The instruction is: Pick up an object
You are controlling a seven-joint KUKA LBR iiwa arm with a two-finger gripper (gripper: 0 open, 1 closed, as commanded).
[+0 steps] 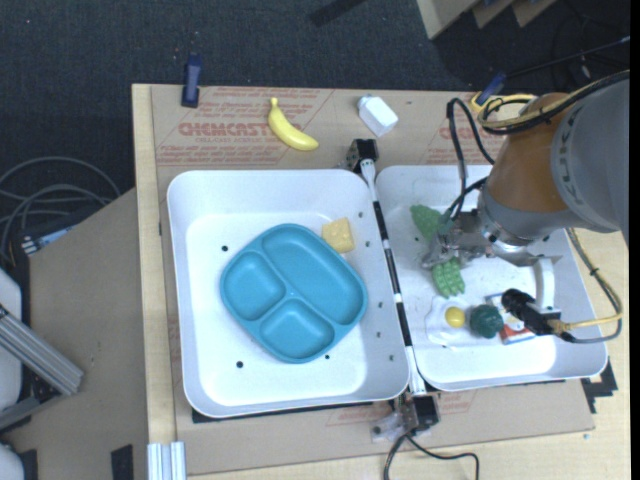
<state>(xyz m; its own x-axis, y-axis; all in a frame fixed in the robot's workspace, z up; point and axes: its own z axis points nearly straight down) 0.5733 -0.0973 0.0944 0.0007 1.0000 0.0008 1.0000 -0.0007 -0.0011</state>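
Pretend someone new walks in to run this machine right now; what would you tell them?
Gripper: low inside the right bin, near its left side; whether it is open or shut can't be told from this view.
Right bin items: a green toy just under the gripper, another green piece beyond it, a small yellow ball, a dark green object.
Left bin: a blue divided plate and a pale yellow piece at its edge.
On the bench behind the bins: a banana.
Done: nothing visibly lifted.
Left: grasp an object and raise it.
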